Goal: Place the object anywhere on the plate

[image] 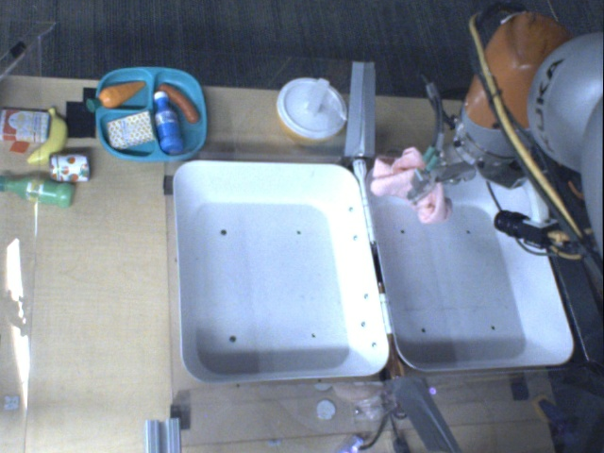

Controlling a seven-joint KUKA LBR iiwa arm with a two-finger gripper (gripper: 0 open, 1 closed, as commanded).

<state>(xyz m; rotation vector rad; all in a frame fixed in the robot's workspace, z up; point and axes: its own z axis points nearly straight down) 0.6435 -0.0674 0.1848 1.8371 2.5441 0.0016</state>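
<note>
A soft pink object (404,172), crumpled like cloth, hangs over the far left corner of the right bin (472,291). My gripper (427,179) is shut on it, and a pink fold droops below the fingers. The blue divided plate (193,125) sits on the bench beyond the left bin, far to the left of the gripper. It holds an orange carrot (124,92), a blue bottle (167,125), a sausage and a patterned square.
The left bin (274,272) lies between the gripper and the plate. A white lidded cup (311,109) stands behind the bins next to a grey post (359,111). A banana (49,138), a small can, a green bottle and a box lie at the far left.
</note>
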